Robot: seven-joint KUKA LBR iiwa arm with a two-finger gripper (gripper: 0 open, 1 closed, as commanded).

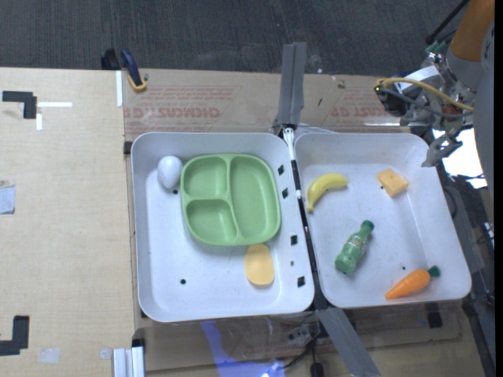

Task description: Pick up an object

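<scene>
Table [55, 234] is light wood with black corner markers, and a cardboard sheet [204, 104] sits behind two white bins [149, 289].

Right white bin [440, 210]: curved yellow plastic banana [324, 188] near its left wall; pale orange wedge-shaped block [392, 182] toward back right; small green plastic bottle [354, 248] lying tilted, cap toward back, mid-bin; orange toy carrot [409, 283] with green top, lying near front right corner.

Left white bin [157, 289]: light green three-compartment plastic tray [231, 199] flat; white egg-shaped ball [169, 170] touching tray's back left corner; yellow-orange oval piece [259, 265] just in front of tray.

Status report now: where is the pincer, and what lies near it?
Pincer above right bin's far right corner, nothing held. Orange block closest. Path clear.
</scene>
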